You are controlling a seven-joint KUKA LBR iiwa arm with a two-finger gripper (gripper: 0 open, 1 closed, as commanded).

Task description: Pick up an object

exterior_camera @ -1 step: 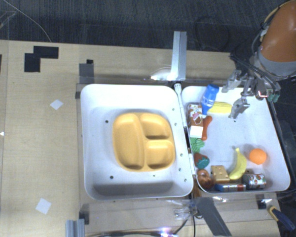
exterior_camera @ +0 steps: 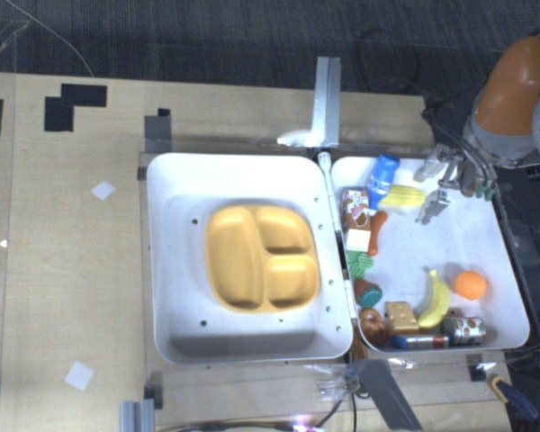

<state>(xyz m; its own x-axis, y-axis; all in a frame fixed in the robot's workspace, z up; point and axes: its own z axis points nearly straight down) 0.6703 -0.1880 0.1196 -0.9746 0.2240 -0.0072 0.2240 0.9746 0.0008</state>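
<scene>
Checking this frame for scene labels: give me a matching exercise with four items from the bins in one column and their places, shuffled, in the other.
Things:
1. yellow divided tray
2. orange ball
3. blue bottle
4. banana

Places:
A. far end of the right bin, next to a yellow item
B. middle of the left bin
C. near part of the right bin, just left of the orange ball
D. near part of the right bin, toward its right wall

Pairs: 1-B, 2-D, 3-A, 4-C

The gripper hangs over the far end of the right bin.
</scene>
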